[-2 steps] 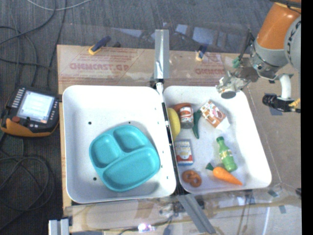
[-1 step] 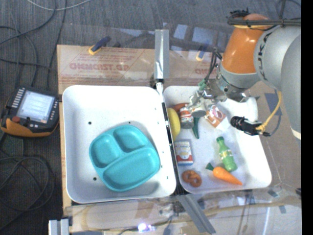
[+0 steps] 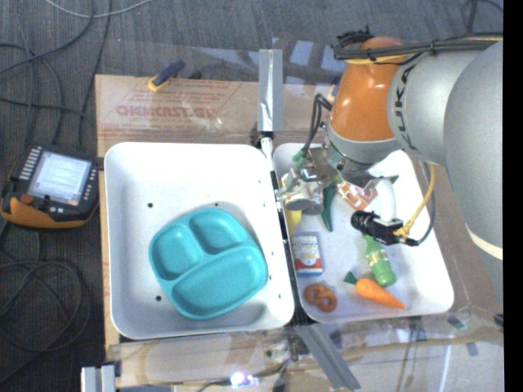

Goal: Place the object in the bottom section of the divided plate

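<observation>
The turquoise plastic divided plate point(image 3: 209, 259) lies alone in the left white bin point(image 3: 131, 170), turned at a slant so that its 1 large section faces the bench's near edge and its 2 small sections face away; kept apart from the clutter, it reads as the drop-off point, and all 3 sections hold nothing yet.

The candidates for picking crowd the right white bin point(image 3: 437, 288): an orange plastic carrot point(image 3: 380, 293), a brown pretzel-shaped toy point(image 3: 321, 297), a small red-and-white carton point(image 3: 306, 252), a green bottle-like toy point(image 3: 379, 265), a yellow piece point(image 3: 293, 215) and a dark green strip point(image 3: 328, 207); which of them is the task's object I cannot tell, though the yellow piece sits closest beneath the tool.

The grey arm's two-finger gripper point(image 3: 296, 193) hangs low at the bin's upper-left corner, hard by the dividing wall; whether it is spread, closed or clasping anything I cannot tell, since the metal parts blur together; judging by this, the pick is in hand and the carry to the plate is not yet begun.
</observation>
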`<act>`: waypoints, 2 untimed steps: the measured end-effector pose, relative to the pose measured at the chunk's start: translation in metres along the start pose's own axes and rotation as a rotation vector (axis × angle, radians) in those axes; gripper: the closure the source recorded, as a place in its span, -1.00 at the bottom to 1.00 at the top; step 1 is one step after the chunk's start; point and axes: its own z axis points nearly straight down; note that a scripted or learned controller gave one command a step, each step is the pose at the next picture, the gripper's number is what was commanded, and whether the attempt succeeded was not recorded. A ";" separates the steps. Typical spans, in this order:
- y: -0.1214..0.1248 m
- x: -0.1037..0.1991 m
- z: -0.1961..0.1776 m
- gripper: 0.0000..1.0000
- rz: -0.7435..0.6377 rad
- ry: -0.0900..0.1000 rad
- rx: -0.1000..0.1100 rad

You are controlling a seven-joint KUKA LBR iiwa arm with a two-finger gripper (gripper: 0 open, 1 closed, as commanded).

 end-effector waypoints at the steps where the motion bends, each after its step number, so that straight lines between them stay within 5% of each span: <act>1: -0.052 0.077 0.001 1.00 0.059 0.000 0.002; 2: -0.052 0.077 0.001 -1.00 0.060 0.000 0.002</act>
